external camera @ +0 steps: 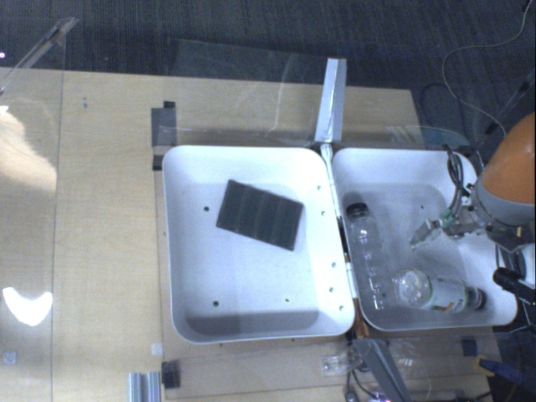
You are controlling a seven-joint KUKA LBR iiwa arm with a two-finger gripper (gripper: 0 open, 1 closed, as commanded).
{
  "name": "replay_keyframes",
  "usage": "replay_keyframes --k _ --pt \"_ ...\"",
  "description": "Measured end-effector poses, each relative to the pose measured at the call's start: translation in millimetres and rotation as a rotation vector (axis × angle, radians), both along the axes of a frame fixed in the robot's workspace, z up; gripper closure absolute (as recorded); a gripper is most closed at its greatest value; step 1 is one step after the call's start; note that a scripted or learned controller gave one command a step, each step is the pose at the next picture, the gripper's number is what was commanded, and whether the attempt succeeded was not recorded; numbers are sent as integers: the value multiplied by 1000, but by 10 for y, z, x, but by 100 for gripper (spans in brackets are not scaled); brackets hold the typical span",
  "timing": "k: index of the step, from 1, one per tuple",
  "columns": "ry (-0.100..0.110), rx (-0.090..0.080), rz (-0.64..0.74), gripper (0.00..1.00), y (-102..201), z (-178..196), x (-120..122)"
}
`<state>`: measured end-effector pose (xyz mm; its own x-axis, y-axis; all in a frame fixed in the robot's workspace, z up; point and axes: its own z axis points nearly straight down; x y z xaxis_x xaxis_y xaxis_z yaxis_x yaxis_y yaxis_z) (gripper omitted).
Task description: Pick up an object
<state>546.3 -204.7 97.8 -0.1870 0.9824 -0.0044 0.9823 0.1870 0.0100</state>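
Note:
In the right bin [394, 167] lie two clear plastic bottles. One bottle [363, 245] with a black cap runs along the bin's left wall. The other bottle [435, 292] rests on its side near the front wall, its dark cap pointing right. My gripper [425, 234] reaches in from the right and hangs over the middle of this bin, pointing left. It sits between the two bottles and appears to touch neither. A dark grey ribbed rectangular pad [260, 214] lies flat in the left bin [193, 308], toward the back.
The arm's orange band [512, 172] and wrist stand over the right bin's right wall, with cables [456, 170] beside them. A metal post [332, 99] rises behind the seam between the bins. Bare bench [84, 224] extends to the left.

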Motion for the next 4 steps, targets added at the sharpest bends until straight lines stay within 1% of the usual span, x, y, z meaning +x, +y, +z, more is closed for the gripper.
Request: replay_keyframes --k 1,2,3,4 --pt "1 2 -36 0 367 -103 923" --pt "0 -1 120 0 218 -88 463" --pt "9 -5 159 0 972 -101 1170" --pt "-1 -3 291 0 785 -86 704"
